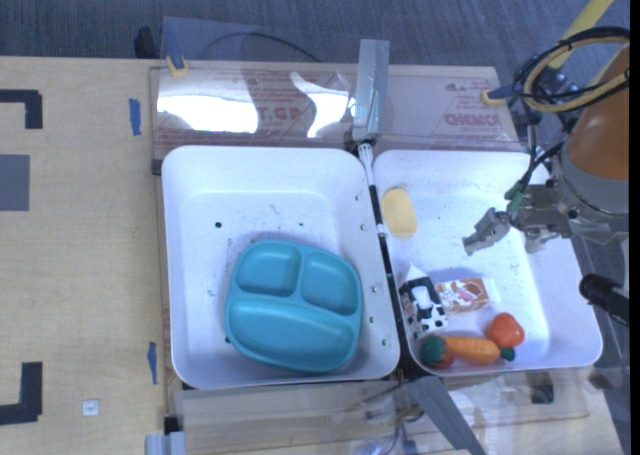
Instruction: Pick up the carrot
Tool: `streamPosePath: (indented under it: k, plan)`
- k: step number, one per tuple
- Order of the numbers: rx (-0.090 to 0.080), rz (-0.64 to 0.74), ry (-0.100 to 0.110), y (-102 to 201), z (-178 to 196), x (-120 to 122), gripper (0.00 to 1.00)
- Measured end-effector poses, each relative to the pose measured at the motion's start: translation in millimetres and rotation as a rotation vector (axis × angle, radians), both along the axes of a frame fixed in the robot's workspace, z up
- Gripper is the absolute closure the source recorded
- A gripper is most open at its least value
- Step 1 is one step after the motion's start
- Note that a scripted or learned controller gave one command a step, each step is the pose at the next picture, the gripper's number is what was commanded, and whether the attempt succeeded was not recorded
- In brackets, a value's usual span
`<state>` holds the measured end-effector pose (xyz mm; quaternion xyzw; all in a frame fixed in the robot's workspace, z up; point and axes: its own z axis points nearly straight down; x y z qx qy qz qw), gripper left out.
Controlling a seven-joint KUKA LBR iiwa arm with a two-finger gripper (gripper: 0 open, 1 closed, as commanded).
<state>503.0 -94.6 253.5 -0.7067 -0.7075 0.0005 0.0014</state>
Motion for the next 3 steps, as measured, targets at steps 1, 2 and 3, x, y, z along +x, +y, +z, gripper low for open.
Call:
streamPosePath:
  k: [1, 2, 3]
  plan:
    - [-0.001, -0.087, 0.003, 1, -136, 24, 0.00]
    - [-0.001, -0.090, -0.004, 1, -124, 26, 1.00]
    - [-0.002, -0.090, -0.003, 1, -125, 25, 0.00]
